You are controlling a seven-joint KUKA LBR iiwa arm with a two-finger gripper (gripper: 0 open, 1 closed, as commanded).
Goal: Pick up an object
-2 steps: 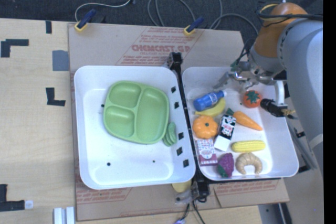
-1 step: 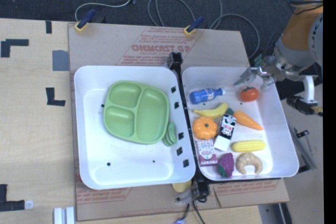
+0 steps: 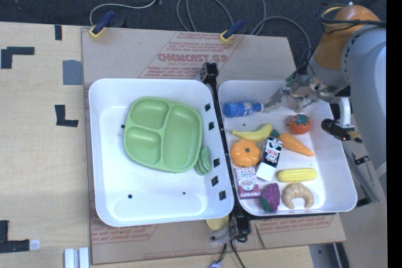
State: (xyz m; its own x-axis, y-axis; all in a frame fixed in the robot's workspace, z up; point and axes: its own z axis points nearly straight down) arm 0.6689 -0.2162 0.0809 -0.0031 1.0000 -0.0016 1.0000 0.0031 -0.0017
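From above, the gripper [image 3: 290, 99] hangs low over the top of the right bin [image 3: 347, 188], the arm reaching in from the right. Its fingers look spread, with nothing between them. Just left of them lies a blue bottle [image 3: 242, 109]; just below and to the right sits a tomato [image 3: 299, 124]. I'd guess one of those two is the target, though which I cannot tell.

The risk is crowding — banana [image 3: 254, 133], pumpkin [image 3: 245, 152], carrot [image 3: 296, 145], a small carton [image 3: 272, 151], corn [image 3: 296, 175], croissant [image 3: 298, 195] and grapes [image 3: 270, 196] lie packed close together. A round tomato could roll off a closing finger, and the bottle, lying on its side by the divider, could skid or get pinned against the wall.

The left bin [image 3: 100, 135] holds a green tray [image 3: 163, 134]. Both bins rest on cardboard [image 3: 188, 56] over a pale wooden bench [image 3: 38, 154], clamped at the back edge, with cables looping across dark carpet — a plain lab corner.
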